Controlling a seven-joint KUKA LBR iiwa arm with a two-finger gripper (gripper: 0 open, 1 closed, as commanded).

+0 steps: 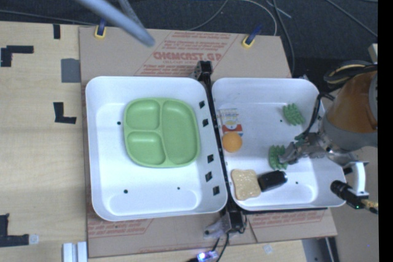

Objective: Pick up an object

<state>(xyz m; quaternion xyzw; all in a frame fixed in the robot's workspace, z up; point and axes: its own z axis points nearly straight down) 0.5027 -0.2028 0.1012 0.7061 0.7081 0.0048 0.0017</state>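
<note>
On the worktop, two white bins are sitting side by side on a sheet of cardboard. The left bin is holding a green plate with three compartments, lying flat near the bin's middle. The right bin is holding several things: a small carton by its left wall, an orange ball touching the carton's near end, a tan slice of bread at the near left corner, a black object just beside the bread, and two green leafy pieces, one near the middle and the other toward the far right. The arm is reaching in over the right rim, its pincer hovering just beside the middle green piece; whether it is gripping anything cannot be told.
</note>
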